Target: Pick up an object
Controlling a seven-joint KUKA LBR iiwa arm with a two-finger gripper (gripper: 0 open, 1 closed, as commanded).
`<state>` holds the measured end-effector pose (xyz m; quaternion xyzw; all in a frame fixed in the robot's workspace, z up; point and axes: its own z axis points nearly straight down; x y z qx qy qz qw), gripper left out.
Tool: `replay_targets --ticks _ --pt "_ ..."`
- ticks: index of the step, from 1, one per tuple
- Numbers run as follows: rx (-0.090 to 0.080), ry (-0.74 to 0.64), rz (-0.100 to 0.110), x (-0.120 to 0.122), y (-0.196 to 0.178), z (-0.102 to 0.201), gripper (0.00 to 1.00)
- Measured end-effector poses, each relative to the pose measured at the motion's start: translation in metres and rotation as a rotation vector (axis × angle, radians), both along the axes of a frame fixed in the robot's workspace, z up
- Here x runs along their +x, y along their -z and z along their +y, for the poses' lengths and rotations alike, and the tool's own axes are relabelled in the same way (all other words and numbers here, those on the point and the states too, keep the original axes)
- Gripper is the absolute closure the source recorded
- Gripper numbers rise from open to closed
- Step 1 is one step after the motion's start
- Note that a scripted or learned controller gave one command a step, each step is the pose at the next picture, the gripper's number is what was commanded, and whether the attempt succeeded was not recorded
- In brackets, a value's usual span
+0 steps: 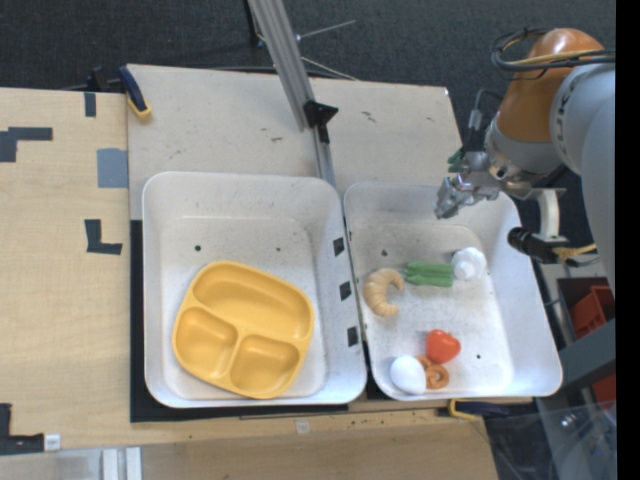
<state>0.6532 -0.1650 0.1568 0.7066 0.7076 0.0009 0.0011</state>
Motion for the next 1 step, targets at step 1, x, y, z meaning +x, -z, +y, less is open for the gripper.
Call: replay_targets --ticks 1 --pt "-0.001 -0.001 -0.003 0.0016 -0.0618 0.0074 1.00"
